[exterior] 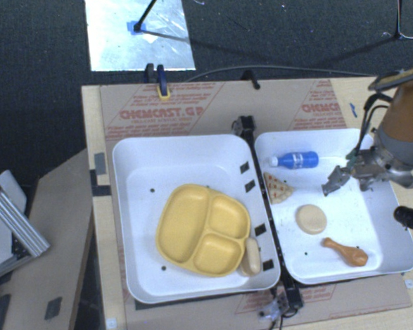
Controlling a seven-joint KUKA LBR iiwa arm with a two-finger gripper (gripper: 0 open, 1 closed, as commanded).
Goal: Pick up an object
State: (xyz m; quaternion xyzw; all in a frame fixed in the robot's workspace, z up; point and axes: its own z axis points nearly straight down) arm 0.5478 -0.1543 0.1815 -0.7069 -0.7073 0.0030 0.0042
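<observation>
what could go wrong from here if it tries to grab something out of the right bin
1. The end effector sits over the right bin among several small things: a blue bottle, a pizza slice and a round cookie. A slightly off descent may nudge one and miss.
2. The bottle lies on its side, so it could roll away on contact.
3. The cookie and pizza slice lie flat and low, so the end effector might close above them or scrape the bin floor.

A robotics lab: the worktop (209,100) was protective-film board, clamped (162,80), beside aluminium framing (13,220) and cables (291,69).
</observation>
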